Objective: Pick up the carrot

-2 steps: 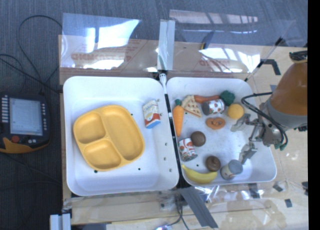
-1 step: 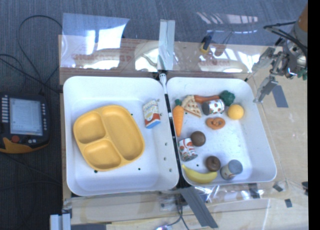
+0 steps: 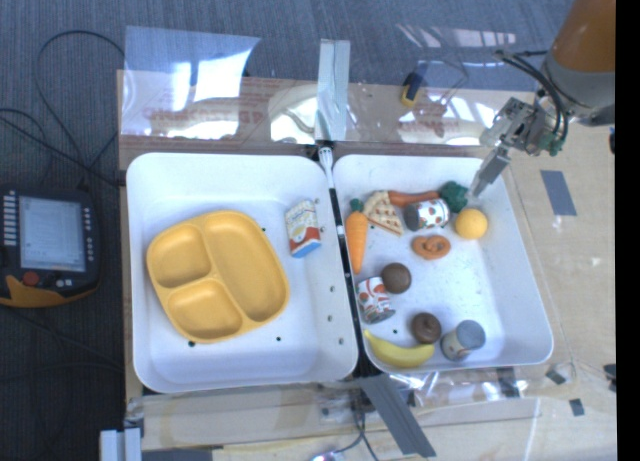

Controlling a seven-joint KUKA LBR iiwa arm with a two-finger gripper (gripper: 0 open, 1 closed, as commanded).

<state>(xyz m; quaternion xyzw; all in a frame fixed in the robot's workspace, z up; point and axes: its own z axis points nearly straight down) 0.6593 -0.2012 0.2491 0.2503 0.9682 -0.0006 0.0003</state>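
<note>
Your gripper (image 3: 484,177) is hovering near the right bin's (image 3: 530,279) far corner, finger state unclear, while the carrot (image 3: 356,237) is lying untouched.

A yellow divided plate (image 3: 215,276) and a small carton (image 3: 303,227) lie in the left bin (image 3: 160,174). The right bin (image 3: 520,289) holds a banana (image 3: 398,351), a lemon (image 3: 470,223), two brown balls and small cans.
</note>
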